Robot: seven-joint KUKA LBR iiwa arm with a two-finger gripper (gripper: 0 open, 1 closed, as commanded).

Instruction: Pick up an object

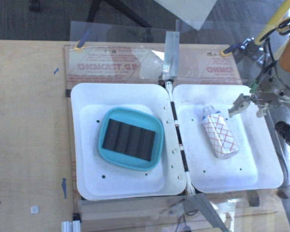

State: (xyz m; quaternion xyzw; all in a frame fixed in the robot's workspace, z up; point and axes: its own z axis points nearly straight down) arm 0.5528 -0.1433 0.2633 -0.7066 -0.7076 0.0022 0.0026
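A white packet with a red lattice print [220,136] lies in the right bin [232,181], tilted, with a clear crumpled end toward the back. A teal tray holding a dark ridged insert [130,138] rests in the left bin [85,105]. My gripper [249,108] hovers over the right bin's back right corner, up and to the right of the packet. Its two fingers [236,106] are spread apart, open, with nothing between them. The arm's wrist runs off the right edge.
A metal post [170,56] stands behind the seam between the bins. Clear panels with red lettering [111,66] line the back. A yellow hose and cables [275,18] hang at the upper right. Bare wooden bench [24,129] lies to the left.
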